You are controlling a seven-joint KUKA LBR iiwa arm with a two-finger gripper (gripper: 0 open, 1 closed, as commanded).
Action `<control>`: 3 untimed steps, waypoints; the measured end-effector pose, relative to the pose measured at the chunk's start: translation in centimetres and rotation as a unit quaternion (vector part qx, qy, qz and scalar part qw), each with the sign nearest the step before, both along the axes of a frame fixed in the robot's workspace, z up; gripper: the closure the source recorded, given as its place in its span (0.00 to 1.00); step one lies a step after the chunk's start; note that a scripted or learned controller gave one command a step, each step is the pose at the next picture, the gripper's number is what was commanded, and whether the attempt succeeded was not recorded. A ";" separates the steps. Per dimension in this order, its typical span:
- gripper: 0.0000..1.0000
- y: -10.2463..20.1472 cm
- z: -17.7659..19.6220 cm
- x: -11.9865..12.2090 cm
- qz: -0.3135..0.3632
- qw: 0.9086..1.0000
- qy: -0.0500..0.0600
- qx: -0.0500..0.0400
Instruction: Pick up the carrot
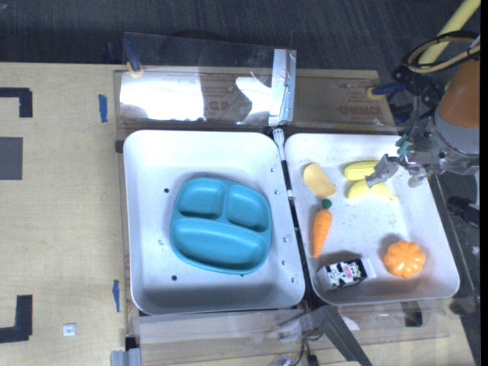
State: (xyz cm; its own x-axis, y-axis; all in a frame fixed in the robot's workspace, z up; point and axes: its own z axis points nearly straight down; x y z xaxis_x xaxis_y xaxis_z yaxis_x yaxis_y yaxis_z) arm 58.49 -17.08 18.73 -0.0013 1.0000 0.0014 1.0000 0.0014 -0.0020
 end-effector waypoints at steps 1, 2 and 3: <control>0.00 8.4 -5.8 -6.0 -0.009 1.000 0.002 0.001; 0.00 7.8 -10.0 -1.8 0.056 0.998 -0.005 -0.001; 0.00 -0.2 -10.0 -8.5 0.022 1.000 -0.002 -0.002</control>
State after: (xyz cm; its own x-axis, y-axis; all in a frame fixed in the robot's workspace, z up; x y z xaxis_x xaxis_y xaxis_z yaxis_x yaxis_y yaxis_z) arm 49.97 -17.31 8.68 -0.0460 0.9989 -0.0036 0.9989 0.0460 0.0018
